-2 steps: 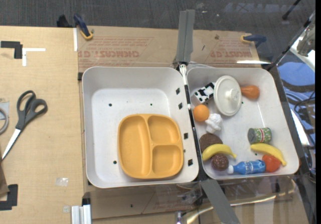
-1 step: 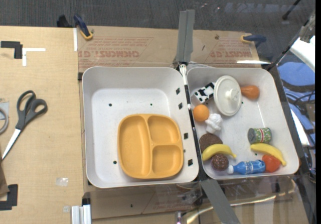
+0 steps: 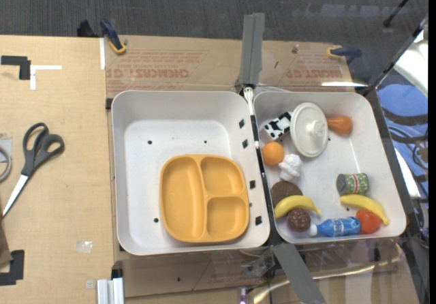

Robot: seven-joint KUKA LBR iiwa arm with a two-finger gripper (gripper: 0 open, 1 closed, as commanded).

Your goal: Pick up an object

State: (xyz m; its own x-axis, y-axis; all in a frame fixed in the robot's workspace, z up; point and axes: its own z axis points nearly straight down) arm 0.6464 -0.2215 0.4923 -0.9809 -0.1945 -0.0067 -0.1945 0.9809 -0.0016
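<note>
Two white bins side by side on bench. Left bin (image 3: pixel 129 159) holds yellow divided tray (image 3: pixel 204 198) toward its near edge. Right bin (image 3: pixel 385 159) has white lidded bowl (image 3: pixel 310 129) near far edge, orange ball (image 3: pixel 273 153) by left wall, two bananas (image 3: pixel 296 204) (image 3: pixel 364 203), green can (image 3: pixel 352 183), blue bottle (image 3: pixel 337 228) along near edge. Scissors (image 3: pixel 30 156) on bench at left edge. Jaws state: cannot tell.

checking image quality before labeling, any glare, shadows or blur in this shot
Camera view: lighting is even and soft, with faint shadows along the inner walls of the left bin; mild glare on the white lid and on the right bin washes out detail; the scissors and yellow tray look sharp; small items like the can are slightly soft.
</note>
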